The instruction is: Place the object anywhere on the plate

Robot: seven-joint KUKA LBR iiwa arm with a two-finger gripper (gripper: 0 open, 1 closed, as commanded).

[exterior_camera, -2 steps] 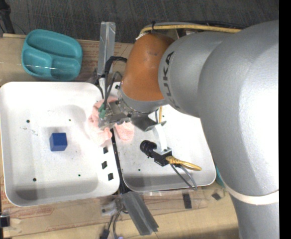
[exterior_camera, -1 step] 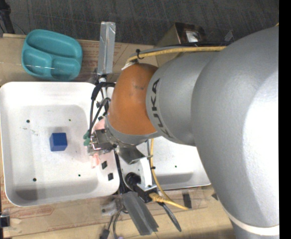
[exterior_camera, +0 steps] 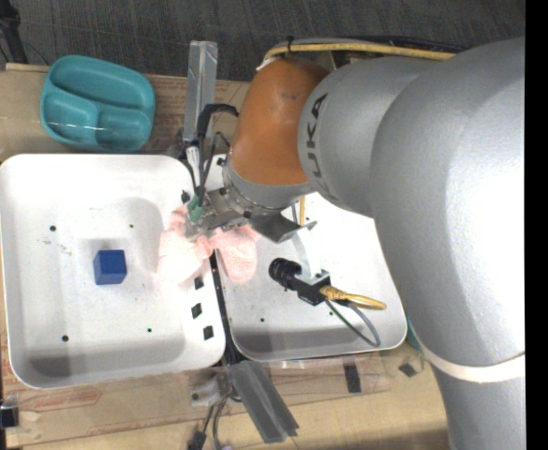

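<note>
A wooden bench (exterior_camera: 49,397) carries two shallow white bins side by side. Nearest the camera, the left bin (exterior_camera: 11,251) holds a small blue cube (exterior_camera: 111,266), sitting square on its floor and well apart from everything else. A little further back, a crumpled pink cloth (exterior_camera: 238,251) lies draped over the shared rims, part in the left bin and part in the right bin (exterior_camera: 283,345). I take the cloth for the task's object. It looks light, limp and easily bunched, not fragile or slippery. A pinch on a raised fold near its middle should lift it whole, though trailing corners could snag on a rim. The gripper (exterior_camera: 201,216) is down at the cloth's far edge, under the grey arm (exterior_camera: 423,157). I cannot tell whether it is open, closed or gripping the cloth. Farthest off, outside the bins, the teal divided plate (exterior_camera: 97,101) rests on the bench.
</note>
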